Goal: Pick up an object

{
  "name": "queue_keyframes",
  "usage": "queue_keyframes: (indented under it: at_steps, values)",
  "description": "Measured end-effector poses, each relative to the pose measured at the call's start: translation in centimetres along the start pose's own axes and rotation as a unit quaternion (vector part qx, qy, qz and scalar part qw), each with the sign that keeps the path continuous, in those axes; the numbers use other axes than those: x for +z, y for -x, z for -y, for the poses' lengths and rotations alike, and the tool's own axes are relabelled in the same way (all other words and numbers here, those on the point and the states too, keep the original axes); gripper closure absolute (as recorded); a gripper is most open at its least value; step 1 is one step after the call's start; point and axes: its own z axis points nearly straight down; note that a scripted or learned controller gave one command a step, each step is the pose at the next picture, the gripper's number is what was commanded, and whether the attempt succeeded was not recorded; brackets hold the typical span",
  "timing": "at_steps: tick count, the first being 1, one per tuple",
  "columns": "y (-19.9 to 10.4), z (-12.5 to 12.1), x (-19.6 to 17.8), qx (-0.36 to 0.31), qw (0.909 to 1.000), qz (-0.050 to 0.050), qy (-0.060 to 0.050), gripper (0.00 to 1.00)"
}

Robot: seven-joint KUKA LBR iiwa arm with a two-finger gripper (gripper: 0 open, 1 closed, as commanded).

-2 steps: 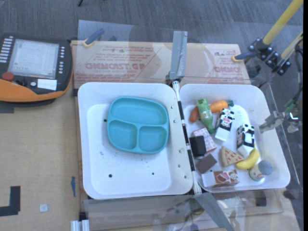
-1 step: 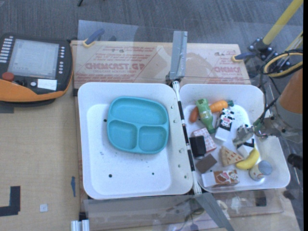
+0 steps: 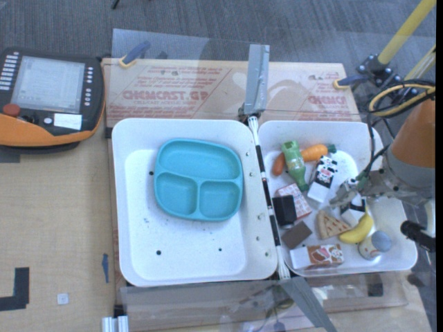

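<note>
A grey carpeted floor (image 3: 291, 12) lies at the far side, beyond a tan bench (image 3: 48, 220). Two white bins sit side by side on the bench: the left bin (image 3: 131, 206) holds a teal divided plate (image 3: 198, 180), and the right bin (image 3: 394, 254) holds the small objects. A teach pendant (image 3: 48, 99) rests at far left. The arm (image 3: 415, 151) reaches in from the right, its gripper (image 3: 353, 194) low over the right bin; whether it is wide or narrow cannot be told. Just near it lie a banana (image 3: 357, 232) and a waffle slice (image 3: 332, 223); a green bottle (image 3: 295, 159) and a carrot (image 3: 315, 151) lie farther.
</note>
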Motion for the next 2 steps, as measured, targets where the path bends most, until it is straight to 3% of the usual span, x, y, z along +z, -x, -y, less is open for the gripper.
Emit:
queue_keyframes:
  at_steps: [1, 2]
  values:
    - [0.2, 0.0, -1.0, 0.001, 1.0000, 0.001, 0.001, 1.00]
    - [-7.9, -2.1, -15.6, -0.008, 1.0000, 0.001, 0.001, 1.00]
